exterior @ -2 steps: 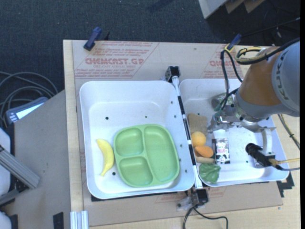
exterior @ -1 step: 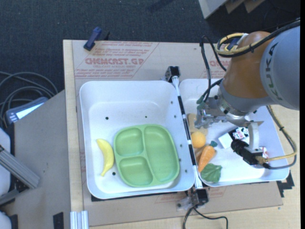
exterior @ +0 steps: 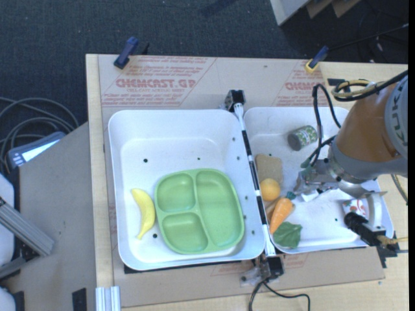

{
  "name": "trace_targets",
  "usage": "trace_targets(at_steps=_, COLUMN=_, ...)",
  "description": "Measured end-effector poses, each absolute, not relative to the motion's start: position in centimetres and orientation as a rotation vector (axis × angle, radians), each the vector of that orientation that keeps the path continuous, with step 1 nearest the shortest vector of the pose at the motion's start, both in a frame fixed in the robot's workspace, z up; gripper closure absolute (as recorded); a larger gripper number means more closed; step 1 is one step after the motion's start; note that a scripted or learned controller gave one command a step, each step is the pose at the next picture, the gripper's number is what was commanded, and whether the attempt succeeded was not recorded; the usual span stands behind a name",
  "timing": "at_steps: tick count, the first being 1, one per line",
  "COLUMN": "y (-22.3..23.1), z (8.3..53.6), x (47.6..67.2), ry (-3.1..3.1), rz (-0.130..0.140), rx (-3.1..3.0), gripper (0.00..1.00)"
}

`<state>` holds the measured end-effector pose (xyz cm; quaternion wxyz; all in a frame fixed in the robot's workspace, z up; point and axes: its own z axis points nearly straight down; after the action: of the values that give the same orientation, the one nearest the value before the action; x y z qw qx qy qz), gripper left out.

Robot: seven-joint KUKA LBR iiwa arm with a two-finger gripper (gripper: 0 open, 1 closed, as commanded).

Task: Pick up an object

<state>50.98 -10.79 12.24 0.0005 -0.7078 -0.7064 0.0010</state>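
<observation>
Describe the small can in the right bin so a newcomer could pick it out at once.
Start at the right bin, the one the arm reaches into. Near its far edge a small can lies on its side, apart from the other items. Unlike the orange carrot and yellow ball nearer the divider, it is greyish-green and cylindrical.

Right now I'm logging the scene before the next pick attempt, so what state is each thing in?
banana: lying in the left bin, beside the tray
green tray: flat in the left bin, nothing in its compartments
carrot: lying in the right bin, leafy end toward the near wall
orange ball: resting by the divider
can: on its side
claw: low over the right bin
</observation>
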Motion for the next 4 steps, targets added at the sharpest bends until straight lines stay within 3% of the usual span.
trace_targets(at_steps=1, y=-10.7, z=12.3, x=51.0, ry=-2.22, rz=0.001, rx=-2.222, gripper=0.0)
trace_targets(at_steps=2, y=-12.0, z=8.7, x=60.6, ry=-2.226, rz=-0.007, rx=-2.225, gripper=0.0)
trace_targets(at_steps=3, y=-14.5, z=8.6, x=65.4, ry=-2.224, rz=-0.001, rx=-2.223, gripper=0.0)
trace_targets(at_steps=4, y=-9.3, z=8.7, x=66.8, ry=-2.226, rz=-0.007, rx=-2.224, gripper=0.0)
